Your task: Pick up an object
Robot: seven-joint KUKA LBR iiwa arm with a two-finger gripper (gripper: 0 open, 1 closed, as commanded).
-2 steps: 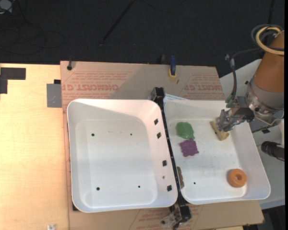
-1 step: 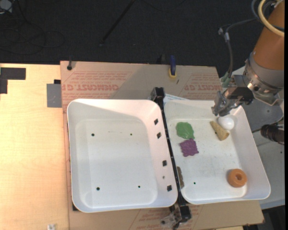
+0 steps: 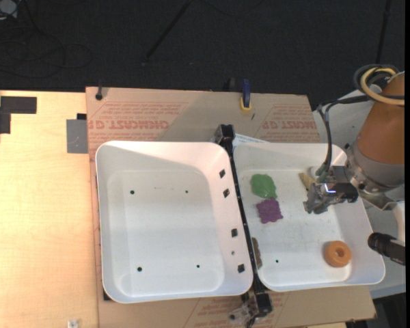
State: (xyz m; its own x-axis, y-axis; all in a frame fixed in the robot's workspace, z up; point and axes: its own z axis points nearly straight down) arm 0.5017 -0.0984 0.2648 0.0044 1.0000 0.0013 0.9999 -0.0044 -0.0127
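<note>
Green lump [image 3: 263,184] and purple lump [image 3: 268,211] crowd together; orange ring [image 3: 337,253] stands apart.

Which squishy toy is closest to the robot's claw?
The purple one. It lies just left of the gripper. The green one sits a bit farther up, and the orange ring is down by the bin's corner.

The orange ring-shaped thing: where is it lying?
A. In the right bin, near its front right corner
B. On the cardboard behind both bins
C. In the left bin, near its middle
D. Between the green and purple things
A: the orange ring lies on the floor of the right bin near its front right corner, apart from the green thing and the purple thing.
</note>
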